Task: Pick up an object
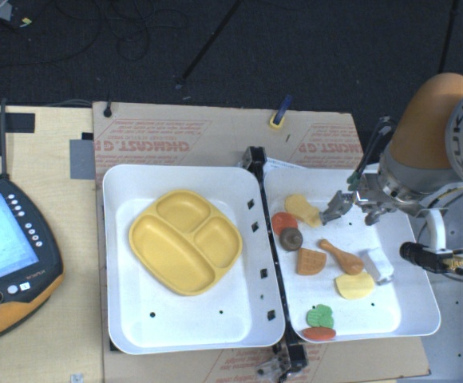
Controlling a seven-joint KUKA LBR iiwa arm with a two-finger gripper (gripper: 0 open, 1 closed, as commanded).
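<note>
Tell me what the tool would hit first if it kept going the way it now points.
The tool points toward the view's left, at the pale yellow rounded plastic food piece in the right white bin. That piece would likely be met first, though height above it is unclear from this slanted view.

Grey arm with orange band reaching in from the right; wrist angled down-left; pincer low

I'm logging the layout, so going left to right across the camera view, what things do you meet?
Tablet → yellow plate → tomato → drumstick → hand → orange band
</note>
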